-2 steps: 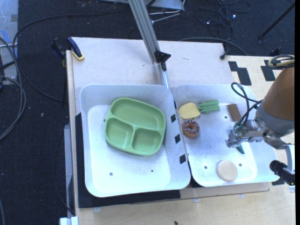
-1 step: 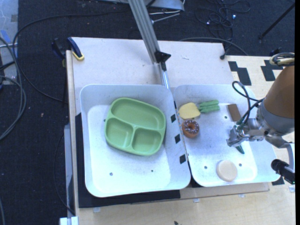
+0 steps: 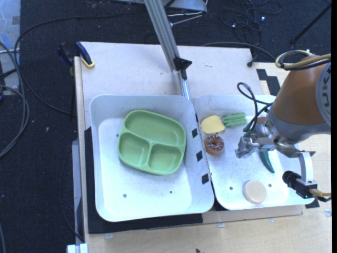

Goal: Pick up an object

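In the right bin (image 3: 231, 194) lie a yellow piece (image 3: 211, 124), a light green ridged toy (image 3: 234, 119), a brown frosted donut (image 3: 214, 144), a beige disc (image 3: 255, 191) and a dark green slender toy (image 3: 268, 162). My gripper (image 3: 246, 146) hangs low over the middle of this bin. It is to the right of the donut and just left of the dark green toy, whose upper end is hidden under the wrist. Nothing visibly sits in the gripper.
The left bin (image 3: 105, 194) holds a light green divided plate (image 3: 152, 142). A slanted metal pole (image 3: 163, 28) comes down to the bins' shared back edge. Black clips (image 3: 200, 156) line the wall between the bins. A cable (image 3: 247, 96) loops off the arm.
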Robot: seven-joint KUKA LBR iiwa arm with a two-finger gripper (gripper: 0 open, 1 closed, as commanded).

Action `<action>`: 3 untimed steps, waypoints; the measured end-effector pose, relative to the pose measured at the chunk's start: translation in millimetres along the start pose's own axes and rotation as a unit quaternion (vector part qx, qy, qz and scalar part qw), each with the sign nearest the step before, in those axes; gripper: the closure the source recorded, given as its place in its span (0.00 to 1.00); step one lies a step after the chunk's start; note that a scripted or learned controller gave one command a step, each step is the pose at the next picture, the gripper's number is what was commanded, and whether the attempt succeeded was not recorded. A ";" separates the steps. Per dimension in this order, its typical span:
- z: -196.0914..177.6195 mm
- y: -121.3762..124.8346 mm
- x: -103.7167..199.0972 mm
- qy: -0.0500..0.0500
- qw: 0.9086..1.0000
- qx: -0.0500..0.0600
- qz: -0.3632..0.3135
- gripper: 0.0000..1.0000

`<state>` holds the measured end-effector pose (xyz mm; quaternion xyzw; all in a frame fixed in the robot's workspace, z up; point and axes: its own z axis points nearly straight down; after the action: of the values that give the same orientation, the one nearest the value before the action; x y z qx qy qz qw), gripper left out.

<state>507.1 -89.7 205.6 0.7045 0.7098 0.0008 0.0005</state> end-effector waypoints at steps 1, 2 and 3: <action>-4.8 19.7 42.7 0.000 1.000 0.000 0.000 1.00; -16.8 43.6 83.7 0.000 1.000 -0.001 0.000 1.00; -18.9 66.6 128.7 0.000 1.000 0.000 0.001 1.00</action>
<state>572.7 39.5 224.6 0.7049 0.7093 0.0011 0.0007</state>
